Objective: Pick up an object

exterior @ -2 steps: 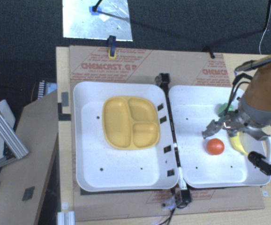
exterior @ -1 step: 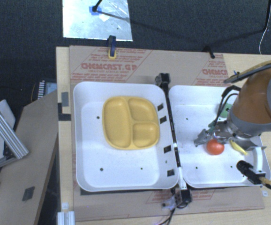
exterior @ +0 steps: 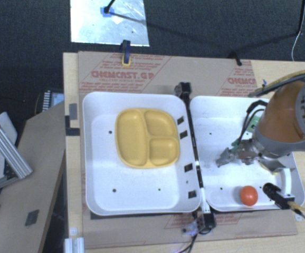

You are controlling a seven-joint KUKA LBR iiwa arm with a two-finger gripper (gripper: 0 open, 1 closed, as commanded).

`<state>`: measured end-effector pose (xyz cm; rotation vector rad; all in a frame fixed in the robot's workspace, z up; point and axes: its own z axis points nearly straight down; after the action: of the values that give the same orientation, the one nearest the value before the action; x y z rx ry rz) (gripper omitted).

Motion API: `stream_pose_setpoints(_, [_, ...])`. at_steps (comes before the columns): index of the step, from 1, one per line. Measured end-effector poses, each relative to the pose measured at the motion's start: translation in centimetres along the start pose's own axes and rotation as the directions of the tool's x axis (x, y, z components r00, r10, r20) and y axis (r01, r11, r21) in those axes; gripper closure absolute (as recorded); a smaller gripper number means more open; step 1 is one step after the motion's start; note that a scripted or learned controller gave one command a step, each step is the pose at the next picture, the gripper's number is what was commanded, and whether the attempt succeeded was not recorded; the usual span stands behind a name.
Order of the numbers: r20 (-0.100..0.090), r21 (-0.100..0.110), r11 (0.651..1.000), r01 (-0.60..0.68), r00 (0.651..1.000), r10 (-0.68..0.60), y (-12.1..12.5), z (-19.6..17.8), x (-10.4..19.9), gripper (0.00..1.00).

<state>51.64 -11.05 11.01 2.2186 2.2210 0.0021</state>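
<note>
A small orange-red ball lies near the front edge of the right bin. My gripper hangs low over the middle of that bin, up and to the left of the ball and apart from it. I see nothing held in the gripper. A yellow divided plate lies in the middle of the left bin.
The grey arm with its orange band covers the right side of the right bin. A raised divider with black clips runs between the two bins. Brown cardboard lies under both bins.
</note>
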Motion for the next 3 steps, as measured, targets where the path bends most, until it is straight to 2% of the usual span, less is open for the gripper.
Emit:
stream_pose_setpoints(1, [0.0,-0.002,1.0,-0.002,1.0,0.002,0.1,-0.9,0.0,1.0])
stream_pose_setpoints(2, [0.002,-0.005,1.0,-0.001,1.0,0.001,0.0,-6.8,-0.9,1.0])
stream_pose_setpoints(3, [0.001,-0.004,1.0,0.004,1.0,-0.004,0.8,-11.4,-0.5,1.0])
